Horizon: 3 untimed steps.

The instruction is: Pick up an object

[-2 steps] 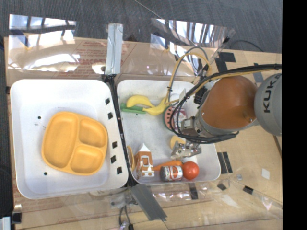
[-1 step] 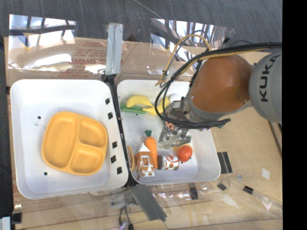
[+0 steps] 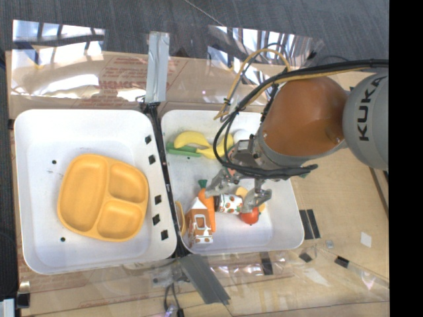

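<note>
The tool (image 3: 238, 195) hangs low in the right bin (image 3: 285, 211) with its fingers apart. They sit around a small white toy with orange spots (image 3: 230, 205), touching a red toy (image 3: 250, 216). A little toy house (image 3: 199, 226) and a banana (image 3: 190, 139) lie nearby. A yellow tray (image 3: 102, 195) sits in the left bin (image 3: 33, 177).

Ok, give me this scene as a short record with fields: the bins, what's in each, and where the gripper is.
left bin: holds a yellow divided tray
right bin: holds a banana, a carrot, a small toy house, a red toy
gripper: low over the right bin, above the toys
held object: none seen between the fingers
</note>
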Tool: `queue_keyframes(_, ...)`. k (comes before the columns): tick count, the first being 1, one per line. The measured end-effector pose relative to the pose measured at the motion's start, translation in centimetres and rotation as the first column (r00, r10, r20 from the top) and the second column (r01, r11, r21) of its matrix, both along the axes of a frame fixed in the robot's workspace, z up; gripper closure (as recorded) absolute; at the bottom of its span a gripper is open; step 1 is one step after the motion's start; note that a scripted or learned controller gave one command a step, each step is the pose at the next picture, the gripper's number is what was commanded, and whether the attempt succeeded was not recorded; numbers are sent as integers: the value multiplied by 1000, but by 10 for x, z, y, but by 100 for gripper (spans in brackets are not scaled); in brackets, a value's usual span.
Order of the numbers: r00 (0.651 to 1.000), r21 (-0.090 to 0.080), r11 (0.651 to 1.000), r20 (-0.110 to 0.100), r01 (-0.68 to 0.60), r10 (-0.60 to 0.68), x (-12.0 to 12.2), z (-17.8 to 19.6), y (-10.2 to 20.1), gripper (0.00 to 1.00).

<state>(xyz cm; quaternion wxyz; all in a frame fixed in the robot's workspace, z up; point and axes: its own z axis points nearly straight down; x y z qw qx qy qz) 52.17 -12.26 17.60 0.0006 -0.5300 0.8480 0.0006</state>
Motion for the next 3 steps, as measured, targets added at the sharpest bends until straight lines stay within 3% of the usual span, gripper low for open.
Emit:
queue_keyframes(1,1000,-4,1000,23,14,-13,-37,-58,-3,0)
queue_keyframes(2,998,-7,998,30,-63,64,64,-67,-7,0)
queue_keyframes(3,999,-9,1000,49,0,1,35,-65,1,0)
